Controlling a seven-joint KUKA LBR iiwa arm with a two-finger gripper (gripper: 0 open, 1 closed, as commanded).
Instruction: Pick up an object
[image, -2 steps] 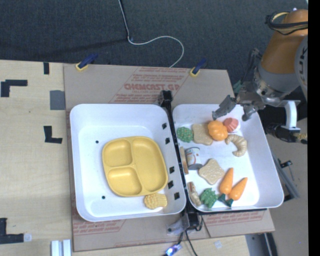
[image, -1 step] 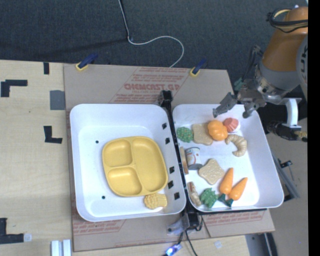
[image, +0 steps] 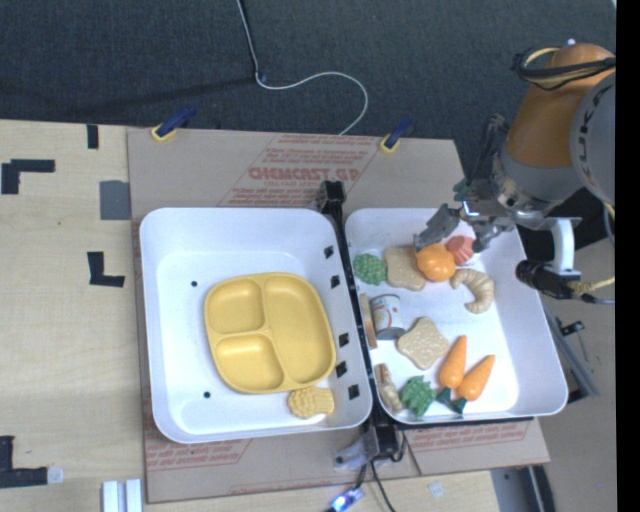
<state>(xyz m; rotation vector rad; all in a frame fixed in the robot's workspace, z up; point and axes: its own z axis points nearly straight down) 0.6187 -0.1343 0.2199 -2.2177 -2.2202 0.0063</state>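
Hovering over the far part of the right bin (image: 545, 395), the gripper (image: 458, 227) has its two fingers spread apart, with nothing between them. Just beneath the fingers lie an orange fruit (image: 435, 263) and a pink piece (image: 461, 248), touching each other. A croissant (image: 477, 288) lies to their right, two carrots (image: 465, 371) nearer. The left bin (image: 170, 235) holds a yellow divided plate (image: 268, 332) with a corn piece (image: 311, 402) at its near edge.

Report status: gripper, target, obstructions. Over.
Gripper over the right bin's far end, nothing visibly held. Orange toy fruit just below it, pink piece touching. Croissant and bread slice crowd close.
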